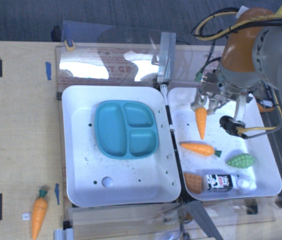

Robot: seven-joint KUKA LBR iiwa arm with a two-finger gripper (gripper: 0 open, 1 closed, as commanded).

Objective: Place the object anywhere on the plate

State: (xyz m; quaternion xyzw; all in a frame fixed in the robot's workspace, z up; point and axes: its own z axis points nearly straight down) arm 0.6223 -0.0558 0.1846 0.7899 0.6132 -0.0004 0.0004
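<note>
Camera view: gripper (204,105) hung over right bin (266,149), fingers pinching top of small carrot (201,122), tip dangling downward, apparently lifted clear of bin floor. Blue divided plate (126,129) sat in left bin (76,149), well apart. Larger carrot (198,148), green pod (241,160), waffle (193,182) and milk bottle (224,182) lay below in right bin. Best carried high across divider between bins, kept steady against swing, then lowered over a plate compartment before release.

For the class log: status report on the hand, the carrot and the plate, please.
Hand over right bin, shut on a carrot hanging point-down. Blue plate in left bin, bare. Bin rims between them; second carrot lies below.
</note>
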